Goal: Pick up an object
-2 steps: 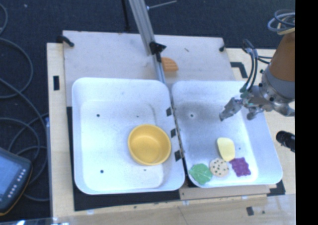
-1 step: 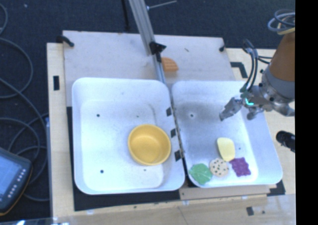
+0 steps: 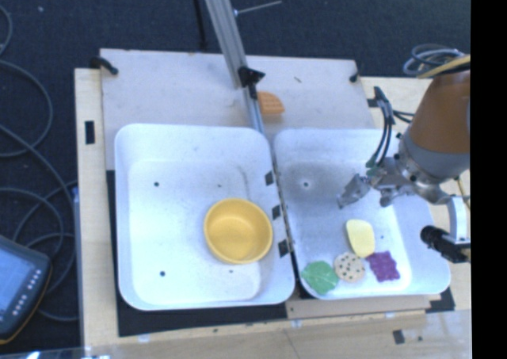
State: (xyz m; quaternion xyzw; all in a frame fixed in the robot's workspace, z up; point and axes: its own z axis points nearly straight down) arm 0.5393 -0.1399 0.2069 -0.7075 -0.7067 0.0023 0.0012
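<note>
four small things sit at the right bin's (image 3: 317, 151) near edge, a yellow piece (image 3: 360, 236) nearest the jaws (image 3: 354, 190), whose state i cannot tell, so they should drop straight onto it, clear of the cookie (image 3: 348, 267).

grey metal post (image 3: 226, 28) slants up from bench (image 3: 178, 88) behind bins. small orange item (image 3: 270, 104) beside post base. dark cables (image 3: 32, 151) on floor at left; screen device (image 3: 20, 286) lower left.
</note>
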